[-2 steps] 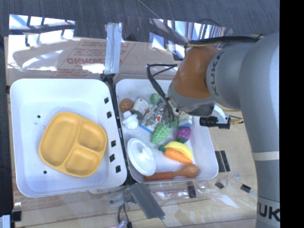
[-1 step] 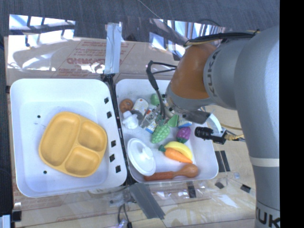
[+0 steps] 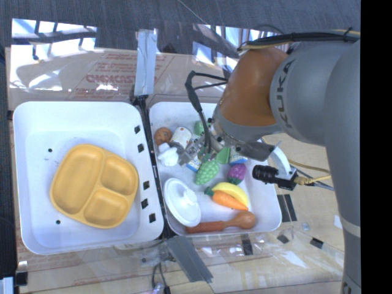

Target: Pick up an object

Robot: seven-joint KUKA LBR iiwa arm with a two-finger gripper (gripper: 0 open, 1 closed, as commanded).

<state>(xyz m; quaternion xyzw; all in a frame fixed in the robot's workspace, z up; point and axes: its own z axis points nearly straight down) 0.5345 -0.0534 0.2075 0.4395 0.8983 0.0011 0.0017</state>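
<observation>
Hovering low in the right bin [image 3: 272, 216], gripper [image 3: 205, 149] just above the green toy [image 3: 207, 171]; finger spread impossible to tell, perhaps hidden by clutter. Nothing visibly lifted. Banana [image 3: 231, 192] just beside the green toy, white bowl [image 3: 182, 203] nearby. Grasp and lift left to do

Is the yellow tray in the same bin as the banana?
No, the yellow tray lies in the left bin, while the banana lies in the right bin among the other toys.
</observation>
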